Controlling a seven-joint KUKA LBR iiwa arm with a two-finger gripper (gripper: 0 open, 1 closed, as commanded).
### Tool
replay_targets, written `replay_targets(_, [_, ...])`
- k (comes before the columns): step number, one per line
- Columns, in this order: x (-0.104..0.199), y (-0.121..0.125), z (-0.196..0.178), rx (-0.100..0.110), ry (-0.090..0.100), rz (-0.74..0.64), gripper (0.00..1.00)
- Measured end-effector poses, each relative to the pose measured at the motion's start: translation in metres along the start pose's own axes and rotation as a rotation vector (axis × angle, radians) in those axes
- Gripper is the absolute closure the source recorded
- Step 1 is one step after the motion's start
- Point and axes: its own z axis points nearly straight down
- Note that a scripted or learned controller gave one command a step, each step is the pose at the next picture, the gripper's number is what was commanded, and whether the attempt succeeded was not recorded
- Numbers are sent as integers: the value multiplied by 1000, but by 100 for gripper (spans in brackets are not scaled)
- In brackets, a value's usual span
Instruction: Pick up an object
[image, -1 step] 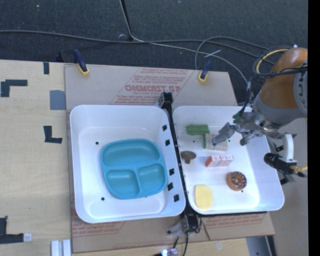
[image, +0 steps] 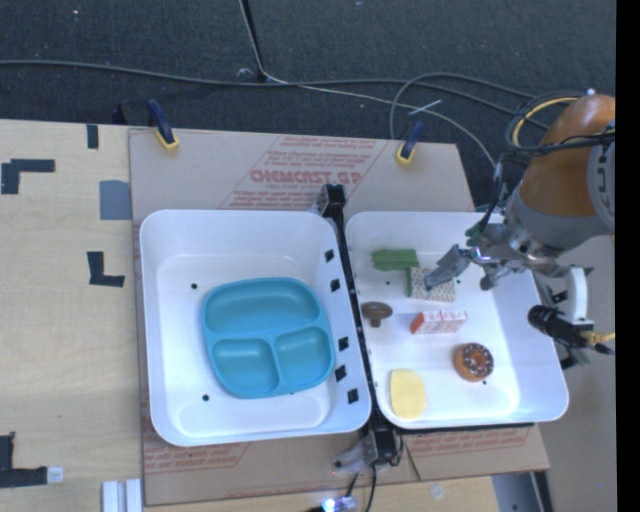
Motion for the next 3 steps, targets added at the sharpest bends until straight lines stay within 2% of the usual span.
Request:
replay_targets(1, [5,8,50,3,-1,-1,0])
replay_targets(2, [-3,11,99,1,-1,0,0])
replay_targets(3, [-3,12,111,-1,-2,0,0])
